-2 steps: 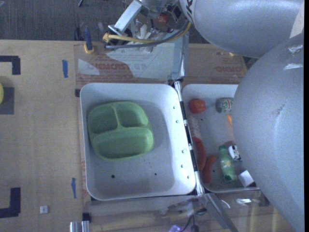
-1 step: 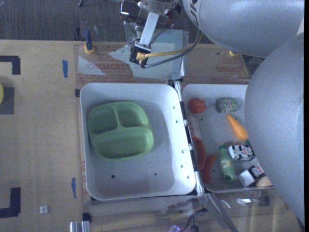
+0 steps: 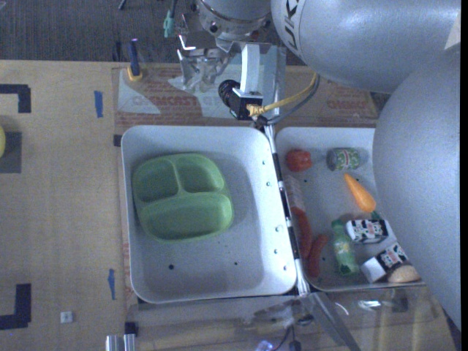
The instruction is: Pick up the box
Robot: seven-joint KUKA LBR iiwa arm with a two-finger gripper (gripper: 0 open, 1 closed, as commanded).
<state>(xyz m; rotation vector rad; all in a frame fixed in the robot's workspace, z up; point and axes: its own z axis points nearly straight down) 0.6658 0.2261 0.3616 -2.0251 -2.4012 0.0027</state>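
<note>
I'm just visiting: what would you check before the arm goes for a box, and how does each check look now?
1. Box in view: ok, two cow-print boxes lie in the right bin.
2. Box free to grab: not ok, a green bottle and carrot crowd them.
3. Hand over the box: not ok, it is beyond the bins.
4. Hand open: cannot tell.
5. Left bin: ok, its green tray lies apart.

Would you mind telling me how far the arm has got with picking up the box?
Nothing looks done yet. The two small black-and-white boxes lie in the right bin among the carrot and tomato. The claw sits beyond the bins' far edge, above the bench, nowhere near them. Reaching, grasping and lifting all remain.
</note>
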